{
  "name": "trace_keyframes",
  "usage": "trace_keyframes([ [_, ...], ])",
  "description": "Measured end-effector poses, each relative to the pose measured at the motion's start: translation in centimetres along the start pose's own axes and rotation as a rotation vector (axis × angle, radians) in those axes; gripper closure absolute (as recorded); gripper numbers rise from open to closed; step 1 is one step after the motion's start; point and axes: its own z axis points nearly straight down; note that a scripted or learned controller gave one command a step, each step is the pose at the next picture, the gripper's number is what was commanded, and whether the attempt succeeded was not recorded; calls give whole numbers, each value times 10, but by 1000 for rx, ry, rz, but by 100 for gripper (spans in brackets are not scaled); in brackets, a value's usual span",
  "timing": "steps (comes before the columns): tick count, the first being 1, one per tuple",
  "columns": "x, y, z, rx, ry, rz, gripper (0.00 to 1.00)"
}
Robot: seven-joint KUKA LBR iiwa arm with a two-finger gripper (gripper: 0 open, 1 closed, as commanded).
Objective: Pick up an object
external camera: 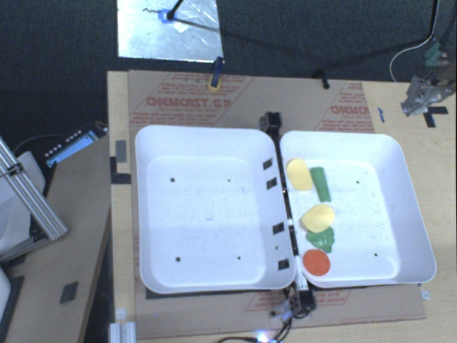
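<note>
A dark carpet surrounds the desk (243,95), which carries two shallow white bins side by side on brown cardboard. In the right bin (400,191), along its left wall, lie a yellow piece (299,175) touching a green stick (320,183), then a second yellow piece (318,217) on a green leafy piece (321,239), and an orange disc (316,262) nearest the front. The gripper (426,95) is at the right edge, well apart from both bins, and I cannot tell how its fingers stand.

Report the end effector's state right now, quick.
End effector: up at the far right edge of the camera view, beyond the right bin, nothing seen in it; whether it is open or closed cannot be told.
</note>
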Motion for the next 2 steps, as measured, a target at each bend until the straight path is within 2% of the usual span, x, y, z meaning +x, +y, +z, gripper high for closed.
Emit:
trace_keyframes([
  [1,24,-69,-48,12,5,-1,100],
  [2,50,-91,-76,14,5,-2,100],
])
